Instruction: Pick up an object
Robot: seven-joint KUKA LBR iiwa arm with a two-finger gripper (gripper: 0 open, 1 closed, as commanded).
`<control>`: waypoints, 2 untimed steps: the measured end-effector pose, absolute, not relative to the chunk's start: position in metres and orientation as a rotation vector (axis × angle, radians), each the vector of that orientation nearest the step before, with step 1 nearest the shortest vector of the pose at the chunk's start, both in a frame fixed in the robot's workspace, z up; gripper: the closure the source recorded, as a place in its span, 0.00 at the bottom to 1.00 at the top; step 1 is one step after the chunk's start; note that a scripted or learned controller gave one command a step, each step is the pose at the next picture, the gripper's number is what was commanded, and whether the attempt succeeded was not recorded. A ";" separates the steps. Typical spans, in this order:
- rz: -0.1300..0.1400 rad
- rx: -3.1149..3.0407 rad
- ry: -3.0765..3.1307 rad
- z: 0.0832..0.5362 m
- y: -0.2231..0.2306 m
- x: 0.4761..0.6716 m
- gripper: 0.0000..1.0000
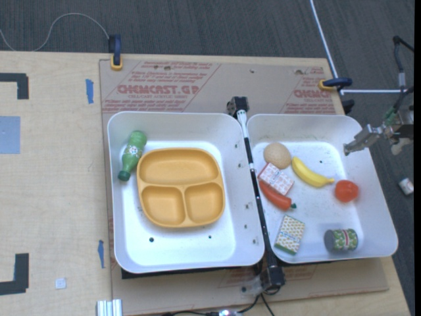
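The right bin holds several toy foods: a beige egg-shaped piece, a yellow banana, a red tomato, a red-and-white carton, a red chili pepper, a green-patterned box and a green can lying on its side. My gripper hovers at that bin's far right corner, above the rim. It is up and to the right of the tomato and touches none of the items. Nothing is seen in its grasp.
The left bin holds a yellow divided plate and a green bottle lying by its left wall. A black clip sits where the bins meet. Clamps pin the cardboard sheet.
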State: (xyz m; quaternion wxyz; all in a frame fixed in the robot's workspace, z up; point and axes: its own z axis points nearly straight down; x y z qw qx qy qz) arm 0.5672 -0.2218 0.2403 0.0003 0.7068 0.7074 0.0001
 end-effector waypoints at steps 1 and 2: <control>0.022 2.217 2.232 0.104 -0.199 0.581 0.00; 0.005 2.217 2.217 0.087 -0.164 0.529 0.00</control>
